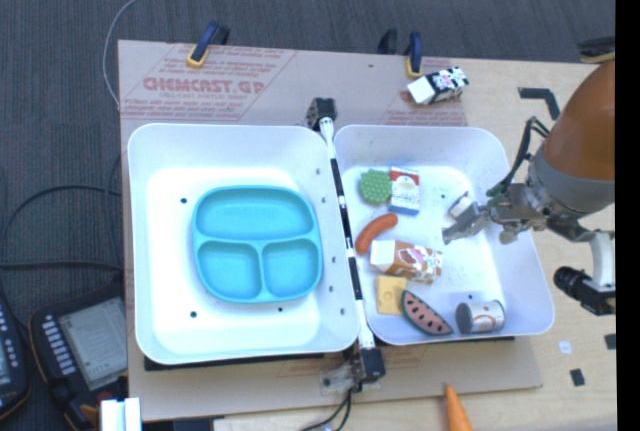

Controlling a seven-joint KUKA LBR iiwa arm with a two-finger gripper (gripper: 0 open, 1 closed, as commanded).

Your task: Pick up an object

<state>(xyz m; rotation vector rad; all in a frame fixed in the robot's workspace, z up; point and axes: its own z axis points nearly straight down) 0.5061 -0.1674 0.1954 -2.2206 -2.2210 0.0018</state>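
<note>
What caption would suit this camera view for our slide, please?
Gripper hovers over the right bin of toy food; blue tray sits in the left bin.

Orange sausage (376, 230), lying slanted, right bin (520, 264), near left wall

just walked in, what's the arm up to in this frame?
The arm reaches in from the right with its gripper over the right bin, which holds toy food: a sausage, a green round piece, a small carton, a watermelon slice, a can. Nothing is between its fingers, so no pick yet. The left bin holds a blue divided tray.
</note>
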